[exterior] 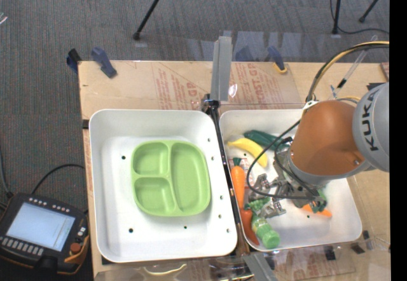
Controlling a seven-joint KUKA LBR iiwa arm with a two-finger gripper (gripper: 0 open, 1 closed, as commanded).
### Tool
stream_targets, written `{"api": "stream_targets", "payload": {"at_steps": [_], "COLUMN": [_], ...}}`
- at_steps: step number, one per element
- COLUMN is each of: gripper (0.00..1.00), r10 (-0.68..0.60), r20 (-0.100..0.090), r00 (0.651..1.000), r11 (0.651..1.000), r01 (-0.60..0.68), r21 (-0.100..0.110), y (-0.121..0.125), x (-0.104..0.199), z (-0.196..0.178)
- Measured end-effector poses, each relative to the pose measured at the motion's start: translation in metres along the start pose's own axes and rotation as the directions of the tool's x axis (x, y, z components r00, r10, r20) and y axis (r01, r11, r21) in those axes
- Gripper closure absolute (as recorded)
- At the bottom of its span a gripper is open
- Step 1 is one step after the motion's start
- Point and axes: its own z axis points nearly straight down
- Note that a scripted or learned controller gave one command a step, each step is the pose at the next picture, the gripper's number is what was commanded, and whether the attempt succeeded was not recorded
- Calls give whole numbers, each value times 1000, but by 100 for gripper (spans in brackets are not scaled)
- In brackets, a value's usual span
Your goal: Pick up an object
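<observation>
Two shallow white bins sit side by side on the desk point(159, 79), the left bin point(105, 146) and the right bin point(346, 213) meeting along a dark divider. One green plate point(170, 178) with three compartments lies in the middle of the left bin, and it is the single thing in there. The right bin carries the toy food: one yellow banana point(248, 148) near the back left, one dark green piece point(262, 137) just behind it, one long orange carrot point(238, 185) lying along the left wall, one green bottle-like piece point(265, 233) near the front, and one small orange and green piece point(320, 211) toward the right, partly under the arm. One arm comes in from the right, its orange band point(327, 140) hanging over the right bin. The hand point(275, 202) is low among the food, just beside the carrot and the green bottle-like piece; I cannot tell how it stands from here. One pendant with a lit screen point(41, 229) rests on the floor at the left.
</observation>
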Motion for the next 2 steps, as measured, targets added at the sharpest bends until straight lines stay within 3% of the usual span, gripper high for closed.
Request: {"api": "stream_targets", "payload": {"at_steps": [1, 2], "gripper": [100, 100], "r10": [-95, -364], "r20": [11, -1], "r00": [995, 931], "r11": [995, 931], "r01": [95, 364], "r21": [1, -2], "y": [73, 18], "x": [-45, 8], "z": [-95, -90]}}
